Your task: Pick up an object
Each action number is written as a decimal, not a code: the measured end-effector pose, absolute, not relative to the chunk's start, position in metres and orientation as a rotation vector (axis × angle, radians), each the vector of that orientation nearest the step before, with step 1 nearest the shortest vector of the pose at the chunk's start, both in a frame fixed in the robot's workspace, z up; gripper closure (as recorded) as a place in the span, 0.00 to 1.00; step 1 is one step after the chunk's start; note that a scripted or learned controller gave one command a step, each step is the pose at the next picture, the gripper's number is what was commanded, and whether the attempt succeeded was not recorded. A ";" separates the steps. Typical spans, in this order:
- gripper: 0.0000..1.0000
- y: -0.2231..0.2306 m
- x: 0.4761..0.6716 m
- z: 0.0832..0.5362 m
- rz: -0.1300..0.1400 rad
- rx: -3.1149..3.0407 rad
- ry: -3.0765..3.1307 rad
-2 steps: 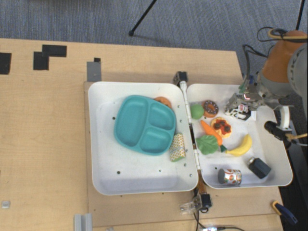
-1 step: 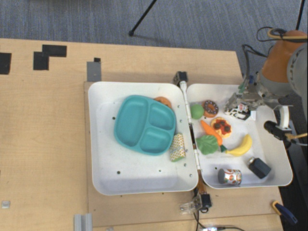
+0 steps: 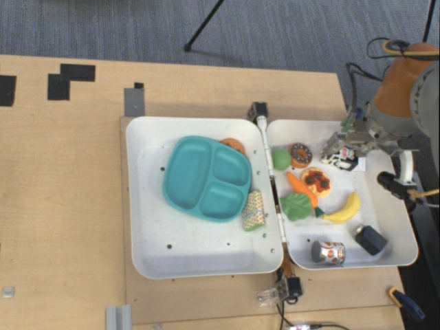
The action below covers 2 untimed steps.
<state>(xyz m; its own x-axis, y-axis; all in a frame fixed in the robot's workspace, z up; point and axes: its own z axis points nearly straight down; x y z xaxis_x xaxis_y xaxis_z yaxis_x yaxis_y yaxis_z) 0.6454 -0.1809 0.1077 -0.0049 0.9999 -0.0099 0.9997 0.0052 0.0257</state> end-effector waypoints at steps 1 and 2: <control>1.00 -0.169 0.651 0.121 0.045 2.193 2.228; 0.00 -0.177 0.648 0.121 0.027 2.191 2.216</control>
<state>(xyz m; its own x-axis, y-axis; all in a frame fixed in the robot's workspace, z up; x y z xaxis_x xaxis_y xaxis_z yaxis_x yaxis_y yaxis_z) 0.6483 -0.1773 0.1208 -0.0113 0.9999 -0.0060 0.9995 0.0115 0.0305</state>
